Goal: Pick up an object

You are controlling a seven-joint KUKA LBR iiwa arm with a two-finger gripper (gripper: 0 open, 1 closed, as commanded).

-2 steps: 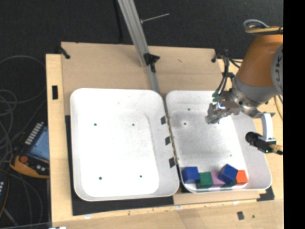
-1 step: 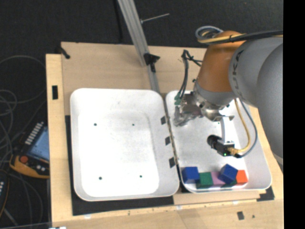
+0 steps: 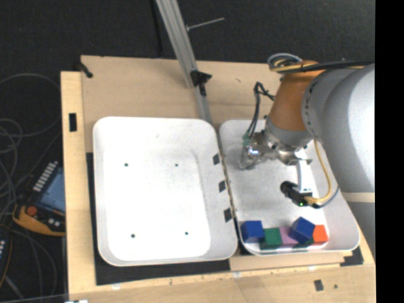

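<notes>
The bench is carrying two shallow white bins side by side. The left bin is taking up the middle of the frame. The right bin is sitting at centre right, holding a cluster of small blocks along its lower edge: a blue block, a green block, a pale purple block, a second blue block and an orange block, all lying close together. The grey arm is reaching in from the right, and its gripper is hanging over the upper part of the right bin, well apart from the blocks. Whether it is spread or pressed together, I cannot tell. No legible writing is showing.
</notes>
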